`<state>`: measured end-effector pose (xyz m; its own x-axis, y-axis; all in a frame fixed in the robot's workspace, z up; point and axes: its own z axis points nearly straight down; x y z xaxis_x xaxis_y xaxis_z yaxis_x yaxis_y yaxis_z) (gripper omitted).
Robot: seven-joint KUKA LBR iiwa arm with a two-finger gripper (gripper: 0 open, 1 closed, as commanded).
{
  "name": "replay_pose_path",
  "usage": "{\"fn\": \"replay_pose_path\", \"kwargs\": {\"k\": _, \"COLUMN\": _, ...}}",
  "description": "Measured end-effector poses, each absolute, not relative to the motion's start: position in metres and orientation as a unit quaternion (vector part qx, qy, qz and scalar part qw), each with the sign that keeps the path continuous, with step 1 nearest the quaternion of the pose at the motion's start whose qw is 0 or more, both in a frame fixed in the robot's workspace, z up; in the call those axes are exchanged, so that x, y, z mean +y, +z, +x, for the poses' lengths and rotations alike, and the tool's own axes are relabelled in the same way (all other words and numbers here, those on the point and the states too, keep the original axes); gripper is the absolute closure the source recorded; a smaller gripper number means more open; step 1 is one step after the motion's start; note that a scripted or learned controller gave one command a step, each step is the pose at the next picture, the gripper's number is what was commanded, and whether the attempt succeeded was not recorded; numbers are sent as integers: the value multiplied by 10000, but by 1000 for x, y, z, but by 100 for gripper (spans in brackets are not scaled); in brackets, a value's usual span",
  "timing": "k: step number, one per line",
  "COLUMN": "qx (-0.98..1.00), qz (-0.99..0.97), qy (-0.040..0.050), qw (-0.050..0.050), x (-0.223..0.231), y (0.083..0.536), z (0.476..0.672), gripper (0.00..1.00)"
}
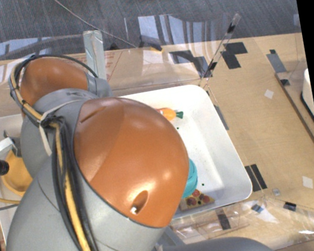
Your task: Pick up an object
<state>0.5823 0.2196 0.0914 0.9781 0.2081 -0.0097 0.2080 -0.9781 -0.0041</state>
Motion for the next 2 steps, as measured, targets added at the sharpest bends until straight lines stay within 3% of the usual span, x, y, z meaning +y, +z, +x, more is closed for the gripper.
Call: {"fn": "replay_pose_path", "kwargs": {"k": 2, "qx": -1031, "qz": -9947, "qy": 61, "qw": 11, "x": 218, "y": 91, "z": 578, "gripper": 0}}
